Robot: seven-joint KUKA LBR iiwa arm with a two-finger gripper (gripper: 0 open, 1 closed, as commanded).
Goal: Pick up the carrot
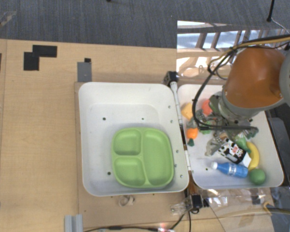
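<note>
The carrot [192, 132], a small orange piece with a green end, lies at the left side of the right bin [275, 164], close to the wall shared by the two bins. My gripper [215, 143] hangs low over the middle of that bin, just right of the carrot and slightly nearer the front. The arm's orange band [253, 79] and wrist cover the bin's back half. Nothing can be seen held in the gripper.
Around the gripper lie a yellow item [186, 111], a red item [206, 107], a black-and-white object [233, 152], a banana [253, 154], a blue bottle [230, 169] and a green lime [257, 176]. The left bin [94, 105] holds a green divided plate [142, 157].
</note>
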